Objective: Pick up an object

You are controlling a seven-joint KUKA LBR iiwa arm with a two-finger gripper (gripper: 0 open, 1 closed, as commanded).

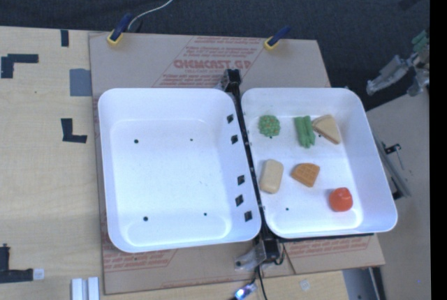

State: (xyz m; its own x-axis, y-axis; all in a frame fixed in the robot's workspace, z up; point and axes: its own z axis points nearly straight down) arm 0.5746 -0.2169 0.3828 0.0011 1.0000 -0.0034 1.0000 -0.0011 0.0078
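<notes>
The right bin [370, 152] holds several small food-like objects. A bumpy green round piece [269, 126] lies near the divider, with a green stick-shaped piece [304, 131] and a tan wedge [327, 128] to its right. Below them lie a beige block [272, 176], an orange chunk [306, 174] and a red round piece [341, 199]. My gripper [399, 75] appears as a grey shape at the far right, outside the bins and beyond the right bin's upper right corner. Nothing is visibly held in it.
The left bin [119, 152] touches the right one along a black clipped seam [241, 166]. Both rest on a cardboard sheet [202, 61] held by two clamps. A cable [164, 2] runs off the back. Wooden bench lies to the left.
</notes>
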